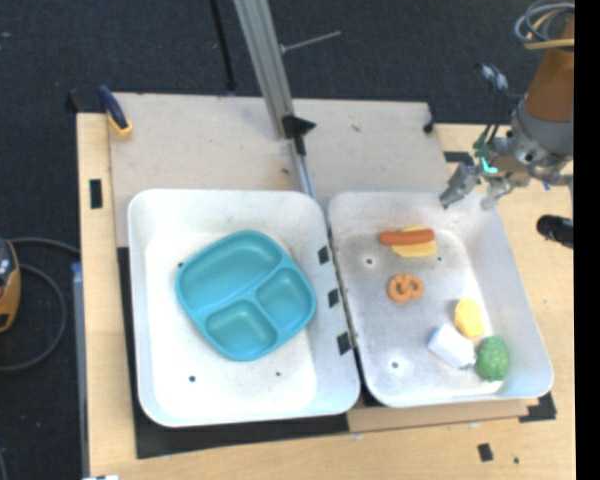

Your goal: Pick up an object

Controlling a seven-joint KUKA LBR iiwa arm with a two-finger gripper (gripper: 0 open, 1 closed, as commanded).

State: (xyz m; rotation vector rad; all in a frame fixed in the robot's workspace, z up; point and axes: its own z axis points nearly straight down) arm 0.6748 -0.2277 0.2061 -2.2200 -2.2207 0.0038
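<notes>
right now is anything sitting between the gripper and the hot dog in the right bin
Nothing visible does. The gripper hangs over the right bin's far right corner, and the hot dog lies just left of and below it in the view, with bare bin floor between. The pretzel lies nearer the camera, off that line.

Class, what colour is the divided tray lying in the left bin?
Light blue, a turquoise shade. The divided tray shows it best in the overhead camera view.

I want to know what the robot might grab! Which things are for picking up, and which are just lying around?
For the job:
- hot dog
- pretzel
- yellow piece
- white block
- green broccoli
- pincer, above the right bin's far edge

Just lying about:
- blue divided plate in the left bin
- metal post
- blue-and-yellow clamp
</notes>
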